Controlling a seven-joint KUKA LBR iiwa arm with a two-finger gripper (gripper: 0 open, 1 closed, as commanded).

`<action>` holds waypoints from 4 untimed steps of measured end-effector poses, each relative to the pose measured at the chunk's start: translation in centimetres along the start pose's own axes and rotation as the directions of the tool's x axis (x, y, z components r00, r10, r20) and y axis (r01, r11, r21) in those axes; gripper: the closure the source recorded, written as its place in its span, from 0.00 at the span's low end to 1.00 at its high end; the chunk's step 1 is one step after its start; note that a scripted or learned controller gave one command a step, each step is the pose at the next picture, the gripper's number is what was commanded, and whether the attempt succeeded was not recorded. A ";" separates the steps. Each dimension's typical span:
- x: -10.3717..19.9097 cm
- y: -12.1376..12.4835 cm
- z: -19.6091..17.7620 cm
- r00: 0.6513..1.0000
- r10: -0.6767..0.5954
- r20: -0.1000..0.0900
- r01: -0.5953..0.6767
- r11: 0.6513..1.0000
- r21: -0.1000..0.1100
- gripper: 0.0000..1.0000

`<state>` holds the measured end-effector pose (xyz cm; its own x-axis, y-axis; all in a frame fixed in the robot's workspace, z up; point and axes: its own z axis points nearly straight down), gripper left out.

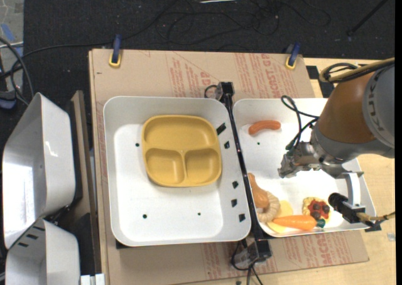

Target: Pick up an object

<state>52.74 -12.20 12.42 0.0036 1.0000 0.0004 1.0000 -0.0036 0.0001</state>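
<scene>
Here the left bin [119, 171] holds a yellow tray [182, 150], the right bin [267, 109] toy food [290, 213]

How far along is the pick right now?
Nothing looks picked yet. The arm's gripper hangs over the right bin. The sausage, carrot and other toy food lie on the bin floor. The yellow plate sits in the left bin. Grasping and lifting remain.

Left bin [125, 215]: one yellow divided plate [182, 150]. Right bin [267, 109]: sausage [264, 127] at rear; carrot [294, 221] and other toy food at front. Gripper [294, 163] positioned above right bin.
</scene>
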 end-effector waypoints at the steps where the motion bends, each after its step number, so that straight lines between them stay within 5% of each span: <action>1: -0.3 -0.6 -4.6 1.000 -0.001 0.001 0.001 1.000 -0.003 1.00; 2: -0.3 -0.5 -8.4 1.000 -0.006 0.002 0.006 1.000 -0.005 1.00; 4: 8.9 3.8 -8.8 1.000 -0.012 -0.001 0.012 1.000 -0.001 1.00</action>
<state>56.59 -3.33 21.23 -0.0081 1.0000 0.0013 1.0000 0.0081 0.0014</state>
